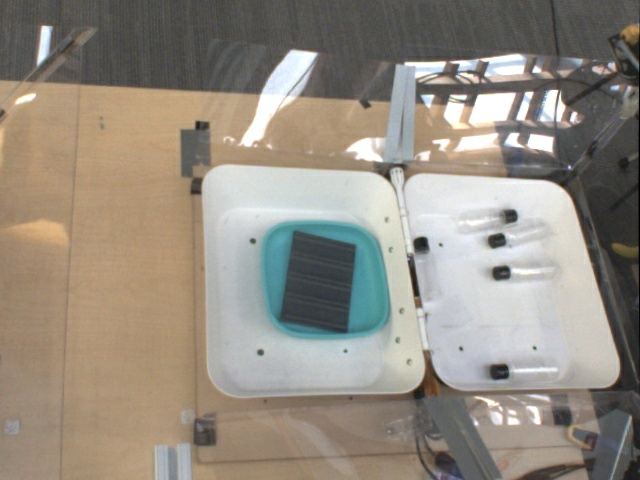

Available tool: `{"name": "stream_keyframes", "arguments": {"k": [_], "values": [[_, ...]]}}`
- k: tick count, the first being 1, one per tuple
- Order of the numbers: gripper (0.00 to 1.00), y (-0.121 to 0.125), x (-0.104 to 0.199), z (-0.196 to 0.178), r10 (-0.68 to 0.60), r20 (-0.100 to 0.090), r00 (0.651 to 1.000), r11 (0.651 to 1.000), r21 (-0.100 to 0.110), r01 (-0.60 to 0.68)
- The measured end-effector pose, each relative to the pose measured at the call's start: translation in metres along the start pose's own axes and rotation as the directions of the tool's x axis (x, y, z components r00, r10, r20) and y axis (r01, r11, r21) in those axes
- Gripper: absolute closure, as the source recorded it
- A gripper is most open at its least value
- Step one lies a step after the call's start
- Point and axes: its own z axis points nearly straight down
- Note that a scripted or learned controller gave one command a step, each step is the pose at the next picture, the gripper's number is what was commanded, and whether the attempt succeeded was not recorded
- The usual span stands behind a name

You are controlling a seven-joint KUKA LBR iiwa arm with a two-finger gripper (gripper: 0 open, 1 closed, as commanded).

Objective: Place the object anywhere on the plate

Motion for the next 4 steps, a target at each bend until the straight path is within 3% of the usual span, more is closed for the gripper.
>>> {"name": "stream_keyframes", "arguments": {"k": [1,2,3,4], "values": [[0.0,-0.015,-0.074,0.061,0.004,0.003,1.0,1.0,0.004,-0.004],[0.0,-0.026,-0.13,-0.003,0.006,-0.005,1.0,1.0,-0.002,-0.006],[0.0,-0.017,-0.082,-0.002,0.002,-0.002,1.0,1.0,-0.001,-0.002],[0.0,-0.024,-0.122,-0.002,0.005,-0.002,1.0,1.0,0.0,-0.005]]}}
